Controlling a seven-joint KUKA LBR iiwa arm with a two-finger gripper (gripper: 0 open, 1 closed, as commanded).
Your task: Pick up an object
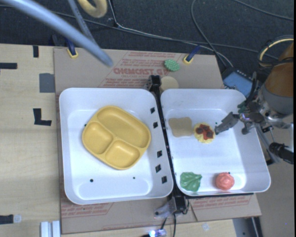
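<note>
The right bin (246, 154) holds several small toy foods. A tan slice (180, 127) lies near its left wall, with a yellow piece topped in red (204, 133) just right of it. A green leafy piece (190, 181) and a red tomato-like ball (224, 180) rest by the front wall. My gripper (228, 123) hangs low over the bin's right half, its dark tip just right of the yellow-and-red piece and apparently apart from it. I see nothing held in it. The grey arm with its orange band (278, 83) comes in from the right.
The left bin (71, 132) carries a yellow divided plate (116, 137). Behind the bins on the cardboard lie a green textured piece (171, 64) and a pale disc (168, 82). A blue box (237, 81) and cables sit at the back right.
</note>
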